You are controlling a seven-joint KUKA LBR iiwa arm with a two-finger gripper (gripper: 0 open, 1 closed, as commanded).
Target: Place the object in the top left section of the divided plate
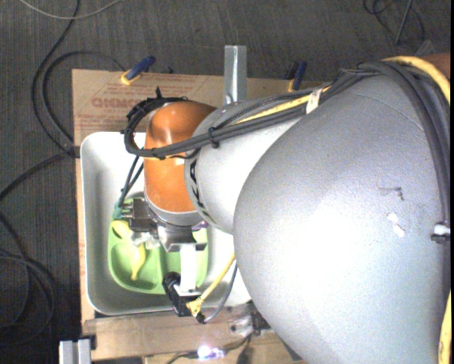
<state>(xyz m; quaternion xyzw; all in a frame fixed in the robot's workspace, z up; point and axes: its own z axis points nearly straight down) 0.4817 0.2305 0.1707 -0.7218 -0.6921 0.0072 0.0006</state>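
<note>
The object to be placed looks to be the small yellow piece (136, 262) lying on the light green divided plate (122, 268), toward the plate's left side; it is thin and curved, though too much of it is hidden to name it with confidence. I judge it light and probably plastic, somewhat slippery, best pinched across its narrow middle rather than at an end. Largest in view is the grey arm with its orange band (166, 169), which reaches across the shallow white bin (98, 203) and covers most of it. The bin sits on a brown cardboard sheet (98, 101), and the plate rests at the bin's near end, close to the near and left walls. The gripper (152, 237) hangs directly over the plate, just beside the yellow piece; whether it grips anything or stands apart I cannot tell, since the wrist hides it. Room is tight: the bin walls crowd the plate, while the far end of the bin offers open floor.
</note>
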